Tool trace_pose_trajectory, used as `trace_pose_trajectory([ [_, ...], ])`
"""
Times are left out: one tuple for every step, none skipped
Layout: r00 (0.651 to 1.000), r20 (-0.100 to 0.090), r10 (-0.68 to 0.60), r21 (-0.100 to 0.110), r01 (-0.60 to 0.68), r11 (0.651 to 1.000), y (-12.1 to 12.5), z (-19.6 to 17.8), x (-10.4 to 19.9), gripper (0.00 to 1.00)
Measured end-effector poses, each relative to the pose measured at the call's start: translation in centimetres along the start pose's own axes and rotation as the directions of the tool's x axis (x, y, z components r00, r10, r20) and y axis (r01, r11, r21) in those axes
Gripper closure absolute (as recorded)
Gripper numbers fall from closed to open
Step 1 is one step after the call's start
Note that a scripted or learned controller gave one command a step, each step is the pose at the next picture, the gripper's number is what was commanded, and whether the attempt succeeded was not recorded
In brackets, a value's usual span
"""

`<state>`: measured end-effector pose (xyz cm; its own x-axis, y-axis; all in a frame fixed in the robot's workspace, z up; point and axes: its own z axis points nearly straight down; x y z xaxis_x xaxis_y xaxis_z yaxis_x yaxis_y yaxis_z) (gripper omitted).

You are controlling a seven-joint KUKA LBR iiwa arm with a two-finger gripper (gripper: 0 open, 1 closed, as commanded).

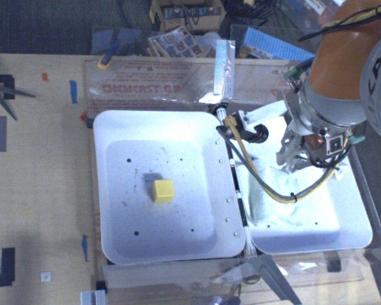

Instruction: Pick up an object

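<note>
1. Up top, the grey arm (355,62) hangs over the right bin (317,234).
2. Its claw (293,161) sits above that bin's middle, can't tell if it's clenched or released.
3. Yellow block (163,190) sits mid left bin (114,132), well apart.

Two shallow white bins (114,138) side by side on one counter (38,170); one yellow cube (164,190) in the left bin; one arm (349,56) bearing one end effector (292,161).
</note>
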<state>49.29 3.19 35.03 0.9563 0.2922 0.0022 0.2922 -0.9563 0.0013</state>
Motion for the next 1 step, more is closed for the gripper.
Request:
trace_pose_trajectory([
  [1.0,-0.002,0.005,-0.001,-0.005,1.0,0.24,-0.97,0.04,1.0],
])
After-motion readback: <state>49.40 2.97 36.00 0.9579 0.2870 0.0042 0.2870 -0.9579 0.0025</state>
